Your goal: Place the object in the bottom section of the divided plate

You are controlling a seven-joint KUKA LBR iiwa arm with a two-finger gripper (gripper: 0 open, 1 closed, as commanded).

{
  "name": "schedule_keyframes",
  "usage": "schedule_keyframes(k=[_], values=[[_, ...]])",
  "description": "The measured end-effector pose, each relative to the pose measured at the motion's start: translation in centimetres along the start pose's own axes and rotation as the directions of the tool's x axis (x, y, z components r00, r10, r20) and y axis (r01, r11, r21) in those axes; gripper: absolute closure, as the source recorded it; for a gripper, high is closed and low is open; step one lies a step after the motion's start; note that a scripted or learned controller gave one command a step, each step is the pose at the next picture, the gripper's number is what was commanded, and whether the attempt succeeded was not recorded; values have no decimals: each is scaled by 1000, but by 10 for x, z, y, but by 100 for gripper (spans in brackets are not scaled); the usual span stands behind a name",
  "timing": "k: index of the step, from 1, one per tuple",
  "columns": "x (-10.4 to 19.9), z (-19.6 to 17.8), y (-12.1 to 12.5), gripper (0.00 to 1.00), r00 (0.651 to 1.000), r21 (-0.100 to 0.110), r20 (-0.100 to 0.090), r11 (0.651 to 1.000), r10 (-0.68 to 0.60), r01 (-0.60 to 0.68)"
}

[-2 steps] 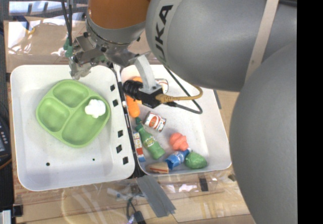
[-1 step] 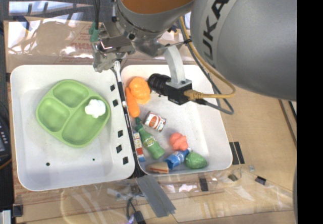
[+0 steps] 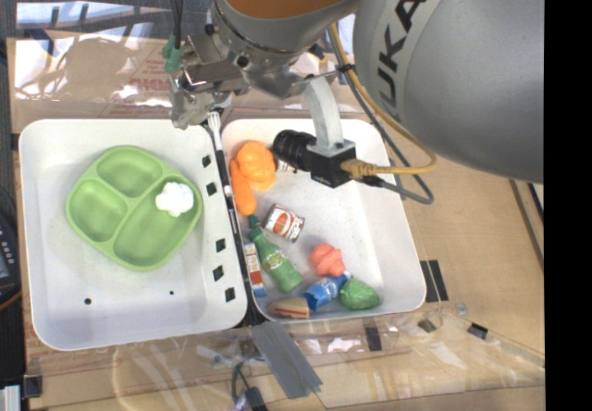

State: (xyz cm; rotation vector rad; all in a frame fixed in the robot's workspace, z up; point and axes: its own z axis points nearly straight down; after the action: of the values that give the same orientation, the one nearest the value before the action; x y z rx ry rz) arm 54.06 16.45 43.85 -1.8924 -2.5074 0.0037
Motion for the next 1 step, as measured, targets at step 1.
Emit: schedule_keyframes(k=[1], values=[[35,72,-2,100,990,2,-1,990,-143,143]])
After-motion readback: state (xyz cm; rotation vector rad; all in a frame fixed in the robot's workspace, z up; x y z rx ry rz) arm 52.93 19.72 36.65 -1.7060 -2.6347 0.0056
